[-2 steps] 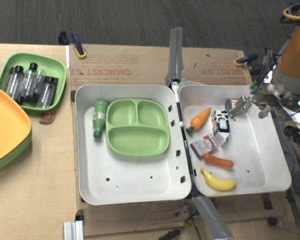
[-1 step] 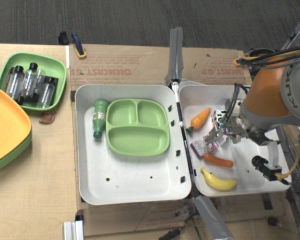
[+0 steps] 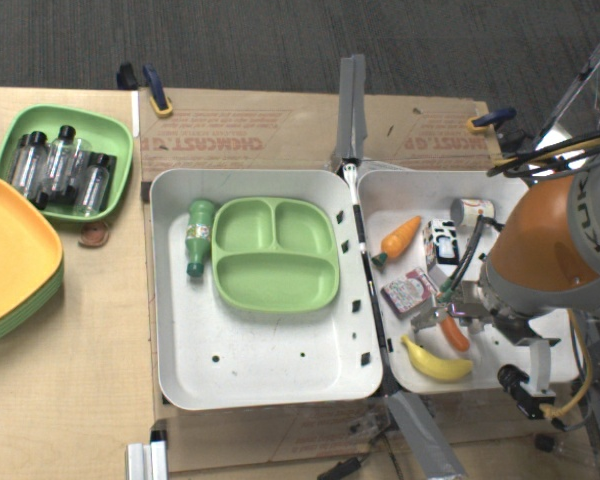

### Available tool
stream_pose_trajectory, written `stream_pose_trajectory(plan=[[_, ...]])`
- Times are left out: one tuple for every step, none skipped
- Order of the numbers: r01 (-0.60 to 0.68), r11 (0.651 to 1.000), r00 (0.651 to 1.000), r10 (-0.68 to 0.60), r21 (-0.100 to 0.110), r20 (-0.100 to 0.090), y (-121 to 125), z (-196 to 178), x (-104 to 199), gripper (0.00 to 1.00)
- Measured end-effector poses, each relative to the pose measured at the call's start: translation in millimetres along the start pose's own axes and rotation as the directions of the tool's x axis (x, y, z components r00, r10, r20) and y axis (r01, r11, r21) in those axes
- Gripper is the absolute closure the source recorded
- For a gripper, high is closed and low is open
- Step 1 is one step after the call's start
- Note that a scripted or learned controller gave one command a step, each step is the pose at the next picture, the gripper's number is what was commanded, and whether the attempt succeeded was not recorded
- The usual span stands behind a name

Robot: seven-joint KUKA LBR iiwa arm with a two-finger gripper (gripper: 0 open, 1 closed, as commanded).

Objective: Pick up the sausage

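The sausage (image 3: 457, 335) is a short red-orange piece lying in the right bin (image 3: 540, 378), just above the banana's right end. My gripper (image 3: 443, 315) hangs low over the bin, right at the sausage's upper left end, with the grey arm and its orange band reaching in from the right. The gripper's body covers part of the sausage. I cannot make out whether anything is held.
In the right bin lie a yellow banana (image 3: 435, 361), a pink packet (image 3: 406, 292), a carrot (image 3: 401, 237), a black-and-white pack (image 3: 442, 244) and a small white can (image 3: 472, 209). The left bin (image 3: 180, 358) holds a green divided plate (image 3: 276, 254) and a green bottle (image 3: 198, 235).
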State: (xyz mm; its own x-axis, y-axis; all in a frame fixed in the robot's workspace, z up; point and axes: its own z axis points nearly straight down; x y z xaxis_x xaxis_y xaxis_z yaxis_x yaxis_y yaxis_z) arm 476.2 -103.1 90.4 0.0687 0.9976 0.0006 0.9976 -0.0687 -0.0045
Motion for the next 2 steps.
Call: stream_pose_trajectory(plan=[[-0.003, 1.000, 1.000, 0.003, 0.001, 0.000, 0, -8, -1, 1.00], [0.065, 0.998, 0.998, -0.065, -0.003, 0.002, 30, -123, 53, 1.00]])
